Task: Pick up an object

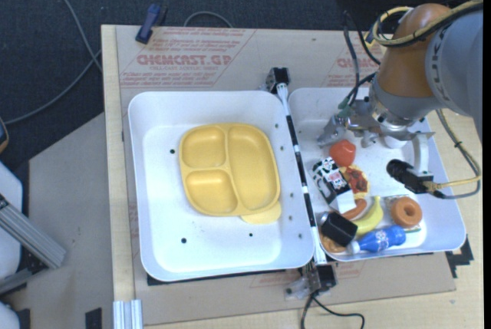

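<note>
Two white bins sit side by side on a table (230, 51). Left bin (153, 166) holds a yellow divided tray (229, 169). Right bin (445, 228) holds small toys (360, 205); gripper (354, 129) hovers above them, state unclear.

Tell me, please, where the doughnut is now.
In the camera view, the doughnut lies in the right bin, near its front right corner, beside the banana and just above the blue bottle.

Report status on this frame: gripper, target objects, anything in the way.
Gripper low over right bin, nothing seen held. Red object just below it, toys clustered tight. Yellow divided plate sits in left bin, out of the way.
</note>
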Tool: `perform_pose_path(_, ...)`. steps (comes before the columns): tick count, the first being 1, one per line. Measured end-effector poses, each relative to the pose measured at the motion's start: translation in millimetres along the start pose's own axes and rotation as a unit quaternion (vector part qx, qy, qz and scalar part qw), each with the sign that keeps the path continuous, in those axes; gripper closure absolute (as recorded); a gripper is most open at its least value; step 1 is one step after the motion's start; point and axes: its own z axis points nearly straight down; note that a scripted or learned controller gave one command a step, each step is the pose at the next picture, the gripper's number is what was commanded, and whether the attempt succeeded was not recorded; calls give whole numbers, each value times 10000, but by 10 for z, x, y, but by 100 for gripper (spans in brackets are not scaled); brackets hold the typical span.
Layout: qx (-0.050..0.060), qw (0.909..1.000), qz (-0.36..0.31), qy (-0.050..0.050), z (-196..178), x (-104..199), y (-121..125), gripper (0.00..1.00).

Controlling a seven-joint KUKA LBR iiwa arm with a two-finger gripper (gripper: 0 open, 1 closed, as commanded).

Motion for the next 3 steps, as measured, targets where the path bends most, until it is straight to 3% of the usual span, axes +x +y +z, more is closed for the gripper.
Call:
perform_pose_path(1, -3, 10000, -1, 6, 395, -118, -86, 0)
perform_pose_path(2, -23, 10000, -9, -3, 386, -332, 408, 0)
perform_pose_path(3, 136, 9999, 27, 10, 439, -243, 577, 0)
